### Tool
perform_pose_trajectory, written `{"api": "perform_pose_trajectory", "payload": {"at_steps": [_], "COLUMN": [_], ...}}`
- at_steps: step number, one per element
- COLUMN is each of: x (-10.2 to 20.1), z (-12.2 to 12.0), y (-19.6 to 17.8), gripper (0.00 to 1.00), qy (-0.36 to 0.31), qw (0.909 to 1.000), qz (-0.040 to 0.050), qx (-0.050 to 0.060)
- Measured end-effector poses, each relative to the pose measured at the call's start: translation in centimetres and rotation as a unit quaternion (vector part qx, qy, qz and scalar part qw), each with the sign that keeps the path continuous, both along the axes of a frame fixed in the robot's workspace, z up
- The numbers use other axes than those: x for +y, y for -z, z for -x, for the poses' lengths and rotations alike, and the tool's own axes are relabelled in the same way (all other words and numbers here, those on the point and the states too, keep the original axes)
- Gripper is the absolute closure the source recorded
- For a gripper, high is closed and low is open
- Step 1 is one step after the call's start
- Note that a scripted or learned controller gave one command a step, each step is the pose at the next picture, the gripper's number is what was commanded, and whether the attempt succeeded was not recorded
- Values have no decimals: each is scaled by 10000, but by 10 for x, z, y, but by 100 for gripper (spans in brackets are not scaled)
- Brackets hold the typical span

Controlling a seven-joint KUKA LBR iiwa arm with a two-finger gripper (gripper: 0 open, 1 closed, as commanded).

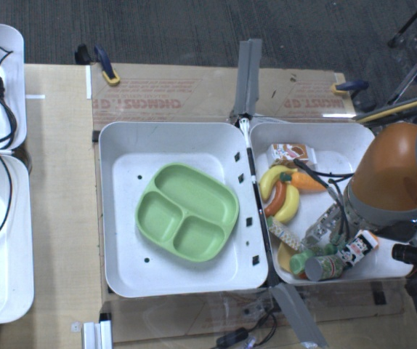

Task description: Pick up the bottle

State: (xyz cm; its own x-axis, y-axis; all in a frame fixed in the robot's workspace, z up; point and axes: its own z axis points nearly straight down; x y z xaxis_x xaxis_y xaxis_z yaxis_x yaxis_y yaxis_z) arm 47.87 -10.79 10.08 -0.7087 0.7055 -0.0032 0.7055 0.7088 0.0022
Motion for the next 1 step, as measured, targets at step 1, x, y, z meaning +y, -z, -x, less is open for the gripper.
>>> {"api": "perform_pose_trajectory", "payload": {"at_steps": [1], "x": [-30], "z": [-72], "y": [9], "gripper": [100], "qy": [483], "qw": [9988], "qz": [2], "qx": [14]}}
